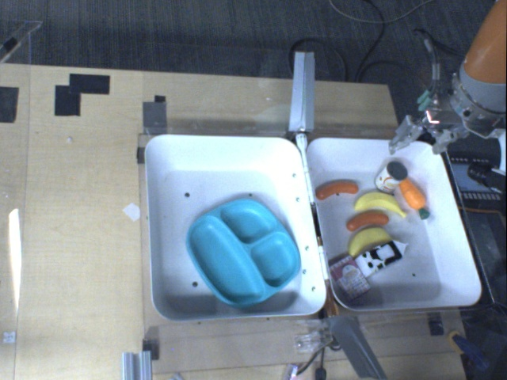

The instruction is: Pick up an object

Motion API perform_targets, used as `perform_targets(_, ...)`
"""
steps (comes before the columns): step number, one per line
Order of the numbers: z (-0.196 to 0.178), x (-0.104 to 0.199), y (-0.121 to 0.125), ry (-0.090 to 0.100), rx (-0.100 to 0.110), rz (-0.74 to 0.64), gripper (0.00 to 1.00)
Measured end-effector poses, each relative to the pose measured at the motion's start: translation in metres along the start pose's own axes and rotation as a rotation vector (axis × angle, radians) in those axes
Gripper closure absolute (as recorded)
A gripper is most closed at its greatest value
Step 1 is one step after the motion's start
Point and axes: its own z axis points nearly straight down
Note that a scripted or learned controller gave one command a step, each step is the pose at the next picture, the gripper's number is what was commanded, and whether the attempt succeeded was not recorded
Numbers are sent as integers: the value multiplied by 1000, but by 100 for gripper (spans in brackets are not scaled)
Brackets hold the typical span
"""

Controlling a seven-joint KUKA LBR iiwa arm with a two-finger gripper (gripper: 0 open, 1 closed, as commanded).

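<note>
The gripper (420, 129) hangs over the far right corner of the right bin (459, 279), its fingers spread wide, holding nothing. Below it in that bin lie smooth plastic toy foods: an orange carrot (412, 194) beside a small round jar (390, 176), two sausages (337, 188), two curved yellow bananas (379, 203), a black-and-white patterned piece (383, 256) and a crinkled packet (347, 275) at the near left corner. The left bin (170, 172) holds a glossy blue divided plate (242, 249). Both sit on the pale wooden counter (71, 212).
</note>
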Motion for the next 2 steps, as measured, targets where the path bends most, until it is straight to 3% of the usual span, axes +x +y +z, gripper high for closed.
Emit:
perform_targets(1, -12, 1, 2, -1, -7, -6, 100)
perform_targets(2, -111, 47, -27, 0, -2, 208, 100)
